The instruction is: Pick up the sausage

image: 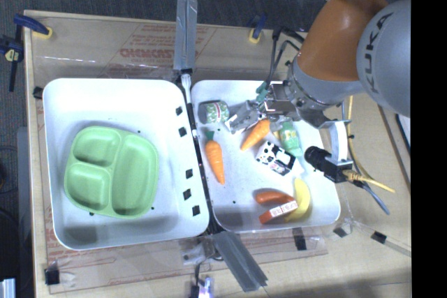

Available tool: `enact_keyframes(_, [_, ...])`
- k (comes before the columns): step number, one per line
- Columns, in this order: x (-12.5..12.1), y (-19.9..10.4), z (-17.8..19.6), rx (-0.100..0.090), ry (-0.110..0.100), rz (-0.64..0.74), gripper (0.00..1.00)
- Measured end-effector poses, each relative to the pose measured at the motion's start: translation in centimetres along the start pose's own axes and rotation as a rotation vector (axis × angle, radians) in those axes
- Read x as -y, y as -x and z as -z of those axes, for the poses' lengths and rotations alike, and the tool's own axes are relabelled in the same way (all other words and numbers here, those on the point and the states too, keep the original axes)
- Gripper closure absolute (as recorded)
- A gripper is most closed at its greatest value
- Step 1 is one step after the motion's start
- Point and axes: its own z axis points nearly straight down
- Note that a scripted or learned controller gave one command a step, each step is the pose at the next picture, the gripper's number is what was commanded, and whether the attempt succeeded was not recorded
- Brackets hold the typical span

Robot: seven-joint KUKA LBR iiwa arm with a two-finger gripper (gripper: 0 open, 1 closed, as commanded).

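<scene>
I see the hand (246, 115) over the right bin; can't tell its grip state. Reddish-orange sausage (269, 197) lies well below it, apart, beside the yellow banana (303, 199).

The arm (380, 24) is a bulky grey casing with dark KUKA lettering — a broad orange band (342, 35) wraps it above the wrist, where thin black cables run.

Arm (363, 38) cut off at right edge; green bottle (288, 136) partly hidden under claw (260, 110)
</scene>
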Motion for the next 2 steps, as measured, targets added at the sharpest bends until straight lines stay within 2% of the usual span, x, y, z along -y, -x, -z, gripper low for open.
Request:
enact_keyframes(1, [6.2, 4.4, -8.5, 0.000, 0.000, 0.034, 0.00])
enact_keyframes(2, [6.2, 9.6, -18.1, -0.001, 0.002, 0.065, 0.00])
